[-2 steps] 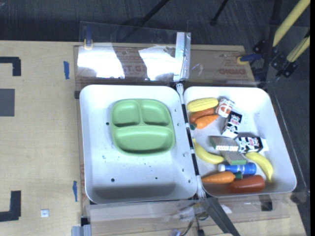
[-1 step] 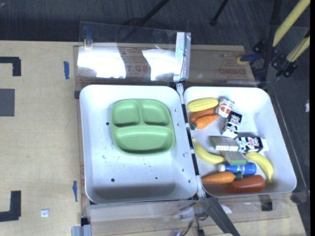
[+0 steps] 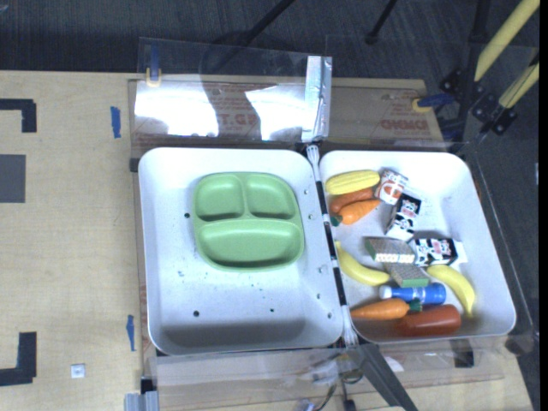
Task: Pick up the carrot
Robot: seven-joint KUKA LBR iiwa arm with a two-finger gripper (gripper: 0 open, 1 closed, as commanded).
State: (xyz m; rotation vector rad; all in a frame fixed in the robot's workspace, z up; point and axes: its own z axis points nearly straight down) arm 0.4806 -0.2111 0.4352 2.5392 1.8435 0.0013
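In the right bin (image 3: 488,221) of the 2 white bins on the worktop (image 3: 60,229), 2 orange carrot-shaped pieces lie among toy foods. The upper carrot (image 3: 355,210) lies near the bin's left wall, touching a yellow corn-like piece (image 3: 352,181) just above it and near a small red-and-white can (image 3: 391,187). The lower carrot (image 3: 379,310) lies along the bin's near wall, end to end with a red sausage-shaped piece (image 3: 432,319) and just below a blue bottle (image 3: 417,294). Between the 2 carrots lie a banana (image 3: 360,268) and 2 black-and-white cartons (image 3: 435,249); a second banana (image 3: 456,287) curves at the right. The left bin (image 3: 163,298) holds a green 3-compartment plate (image 3: 248,219). How the jaws stand cannot be told.
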